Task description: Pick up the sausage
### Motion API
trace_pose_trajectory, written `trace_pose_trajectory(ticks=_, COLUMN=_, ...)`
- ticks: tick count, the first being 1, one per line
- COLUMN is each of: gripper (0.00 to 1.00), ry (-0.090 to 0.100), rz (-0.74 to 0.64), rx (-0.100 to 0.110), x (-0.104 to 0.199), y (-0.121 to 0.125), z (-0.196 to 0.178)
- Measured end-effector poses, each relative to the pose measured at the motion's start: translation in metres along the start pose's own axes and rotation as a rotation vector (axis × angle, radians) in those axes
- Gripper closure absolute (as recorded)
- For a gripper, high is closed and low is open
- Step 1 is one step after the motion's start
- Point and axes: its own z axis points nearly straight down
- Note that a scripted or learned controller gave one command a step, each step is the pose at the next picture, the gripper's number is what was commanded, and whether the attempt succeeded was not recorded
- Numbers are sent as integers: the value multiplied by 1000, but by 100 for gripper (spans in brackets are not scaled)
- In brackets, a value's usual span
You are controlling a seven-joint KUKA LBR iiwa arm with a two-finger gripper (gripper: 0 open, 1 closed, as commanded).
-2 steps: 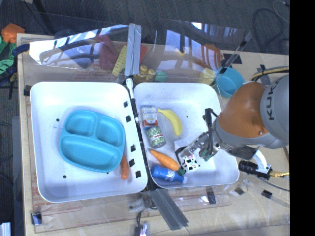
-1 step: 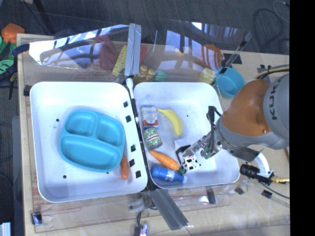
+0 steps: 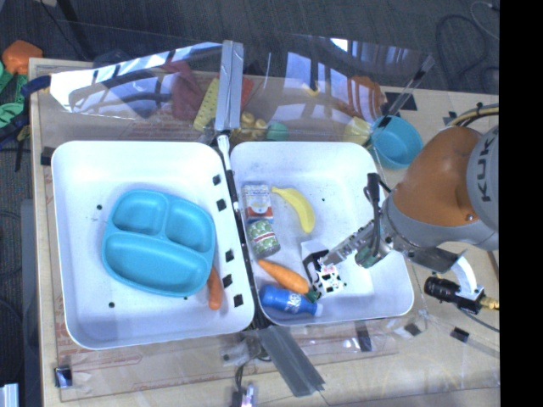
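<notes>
The sausage (image 3: 215, 290) is not picked up yet; it lies in the left bin (image 3: 76, 227). The gripper (image 3: 322, 271) is held low in the right bin (image 3: 390, 287), well apart. Whether it is open cannot be told.

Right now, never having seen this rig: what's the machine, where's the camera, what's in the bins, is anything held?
One fixed camera looks down at a slant on two shallow white bins. The grey and orange robot arm reaches in from the right. Its end effector sits low in the right bin, near a carrot and a blue bottle; I cannot tell if it holds anything. That bin also has a banana and a small packet. The left bin holds a blue divided tray with the sausage beside it.
</notes>
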Motion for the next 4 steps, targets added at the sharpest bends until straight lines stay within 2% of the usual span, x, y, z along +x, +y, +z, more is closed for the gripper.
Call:
trace_pose_trajectory(ticks=1, gripper=100, ry=-2, rz=-93, rx=0, x=1, y=1, z=-6)
trace_pose_trajectory(ticks=3, gripper=100, ry=-3, rz=-193, rx=-1, x=1, y=2, z=-13)
trace_pose_trajectory(ticks=4, gripper=100, ry=4, rz=-292, rx=2, x=2, y=2, z=-1)
